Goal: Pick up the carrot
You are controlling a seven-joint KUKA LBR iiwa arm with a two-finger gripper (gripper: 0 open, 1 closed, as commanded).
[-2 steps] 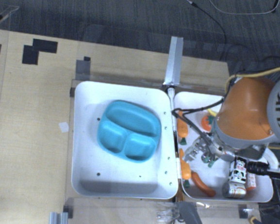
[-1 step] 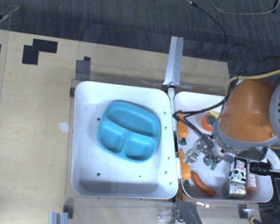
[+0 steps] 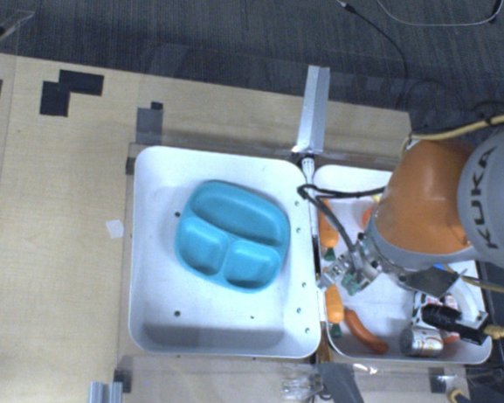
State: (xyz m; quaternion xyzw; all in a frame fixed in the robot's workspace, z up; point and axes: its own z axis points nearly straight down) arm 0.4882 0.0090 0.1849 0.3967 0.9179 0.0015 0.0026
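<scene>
Camera view showed the carrot [image 3: 335, 304] lying at the near left edge of the right bin [image 3: 475, 352]. Just beyond it hung the gripper [image 3: 344, 272]; its grip could not be judged. Leftward, a blue tray [image 3: 232, 234] sat in the left bin [image 3: 155, 258].

The pale wooden surface [image 3: 45, 257] carries two shallow white bins side by side. The left bin [image 3: 150, 319] sits near its middle, the right bin [image 3: 475, 352] touching it on the right. Black markings [image 3: 69, 91] lie at the far left.
</scene>
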